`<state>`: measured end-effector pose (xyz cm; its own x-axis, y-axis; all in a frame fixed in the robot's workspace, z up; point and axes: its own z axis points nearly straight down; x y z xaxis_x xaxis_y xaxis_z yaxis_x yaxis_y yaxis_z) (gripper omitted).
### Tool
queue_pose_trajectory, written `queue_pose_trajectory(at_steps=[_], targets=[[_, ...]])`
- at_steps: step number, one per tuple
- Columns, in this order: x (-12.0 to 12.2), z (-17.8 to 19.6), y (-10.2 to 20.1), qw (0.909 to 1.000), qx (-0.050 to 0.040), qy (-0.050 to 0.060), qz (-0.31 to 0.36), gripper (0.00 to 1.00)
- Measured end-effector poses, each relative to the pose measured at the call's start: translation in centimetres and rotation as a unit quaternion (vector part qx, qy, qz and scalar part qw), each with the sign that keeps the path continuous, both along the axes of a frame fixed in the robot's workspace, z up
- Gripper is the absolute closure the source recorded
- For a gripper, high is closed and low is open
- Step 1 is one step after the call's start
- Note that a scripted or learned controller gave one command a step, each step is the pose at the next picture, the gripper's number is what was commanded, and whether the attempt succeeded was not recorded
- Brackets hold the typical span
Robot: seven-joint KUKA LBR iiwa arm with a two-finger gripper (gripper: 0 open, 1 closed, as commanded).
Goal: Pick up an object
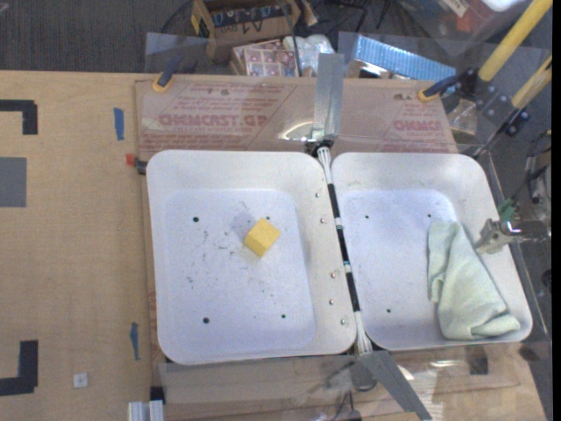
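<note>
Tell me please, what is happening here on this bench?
Two shallow white bins sit side by side. The left bin holds a small yellow block near its middle. The right bin holds a pale green cloth, crumpled along its right side. The gripper sits at the right bin's right rim, just beside the cloth's upper edge. I see nothing between its fingers, so no object looks picked up yet.
</note>
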<state>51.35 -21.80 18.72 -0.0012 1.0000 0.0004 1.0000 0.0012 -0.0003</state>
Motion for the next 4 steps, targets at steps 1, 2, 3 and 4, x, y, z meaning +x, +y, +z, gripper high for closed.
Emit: queue_pose_trajectory(at_steps=[1,2,3,4], targets=[[-1.7,1.5,10.1,0.9803,0.0003,0.0,0.198,0.0],[-3.1,-9.8,5.0,0.95,-0.0031,-0.005,0.312,0.0],[-3.0,-8.8,4.9,0.9504,-0.0045,-0.007,0.311,1.0],[-3.3,3.8,9.4,0.8551,-0.0023,-0.003,0.518,1.0]])
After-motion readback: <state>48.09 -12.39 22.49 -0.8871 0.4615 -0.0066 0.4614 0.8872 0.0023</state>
